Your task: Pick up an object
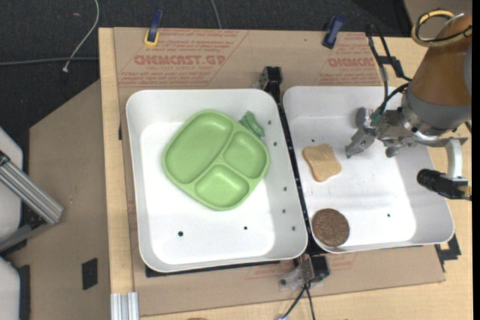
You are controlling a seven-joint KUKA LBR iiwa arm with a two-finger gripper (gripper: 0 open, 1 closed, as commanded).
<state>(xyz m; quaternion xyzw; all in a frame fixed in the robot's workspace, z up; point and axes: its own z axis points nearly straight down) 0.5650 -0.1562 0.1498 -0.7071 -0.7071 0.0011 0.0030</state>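
In the right bin [420, 228] lie a tan, bread-shaped piece [321, 162] near the left wall and a brown round disc [331, 227] at the front left corner. My gripper [373, 148] hangs over the back middle of that bin, just right of the tan piece and apart from it. It is open, with nothing between its fingers. A green three-part plate [216, 159] sits in the left bin [150, 221], and a small dark green object [253, 124] rests at the plate's back right edge.
The arm's grey body and orange band [442, 75] cover the right bin's back right part. A black divider [289, 161] runs between the bins. Clamps [154, 25] hold the cardboard base at the back.
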